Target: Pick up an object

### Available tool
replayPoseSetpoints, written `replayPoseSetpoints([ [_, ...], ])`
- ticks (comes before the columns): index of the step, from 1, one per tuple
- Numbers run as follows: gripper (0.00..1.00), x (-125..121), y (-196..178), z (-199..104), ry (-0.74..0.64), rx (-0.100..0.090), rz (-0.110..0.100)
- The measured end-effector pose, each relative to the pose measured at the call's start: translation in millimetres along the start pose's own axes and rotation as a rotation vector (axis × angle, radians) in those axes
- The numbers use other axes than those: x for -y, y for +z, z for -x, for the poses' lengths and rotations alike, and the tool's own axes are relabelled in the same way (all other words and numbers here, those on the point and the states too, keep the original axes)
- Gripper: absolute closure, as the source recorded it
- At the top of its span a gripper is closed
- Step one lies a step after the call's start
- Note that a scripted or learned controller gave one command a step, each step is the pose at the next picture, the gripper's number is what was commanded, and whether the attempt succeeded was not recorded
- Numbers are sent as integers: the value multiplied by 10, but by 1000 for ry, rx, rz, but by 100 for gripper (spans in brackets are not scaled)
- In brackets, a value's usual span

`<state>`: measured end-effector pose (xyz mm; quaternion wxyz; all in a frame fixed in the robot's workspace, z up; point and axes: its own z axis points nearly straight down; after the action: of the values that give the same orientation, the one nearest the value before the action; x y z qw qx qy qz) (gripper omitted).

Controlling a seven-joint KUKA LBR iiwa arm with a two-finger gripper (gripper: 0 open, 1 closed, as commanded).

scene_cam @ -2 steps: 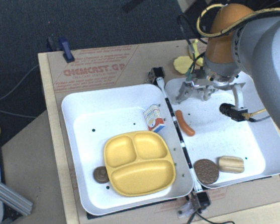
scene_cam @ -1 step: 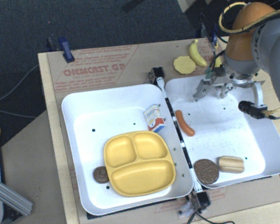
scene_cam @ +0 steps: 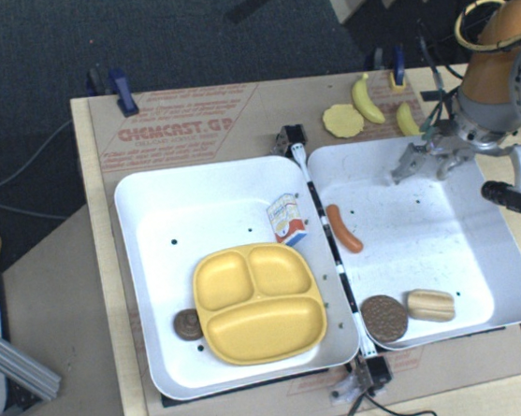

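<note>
**Gripper over the right bin**

The gripper [scene_cam: 417,162] hung at upper right, fingers spread apart, holding nothing, above the right bin's [scene_cam: 452,235] upper area. The arm [scene_cam: 494,79] entered from the right edge. A sausage [scene_cam: 343,229] lay at frame centre.

Yellow tray [scene_cam: 258,302], three compartments, flat, left bin centre. Brown disc [scene_cam: 188,325] touching tray at 9 o'clock. Small carton [scene_cam: 286,220], tilted, at tray's 1 o'clock. Right bin: hot dog [scene_cam: 343,229] by left wall; chocolate cookie [scene_cam: 384,318] and bread roll [scene_cam: 430,305] side by side, 6 o'clock edge.
</note>
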<state>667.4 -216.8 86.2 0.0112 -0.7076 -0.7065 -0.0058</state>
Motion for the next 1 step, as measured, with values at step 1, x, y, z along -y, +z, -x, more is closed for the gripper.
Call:
replayPoseSetpoints([
  [1, 0, 796, 59, -1279, -11, 16, 1],
])
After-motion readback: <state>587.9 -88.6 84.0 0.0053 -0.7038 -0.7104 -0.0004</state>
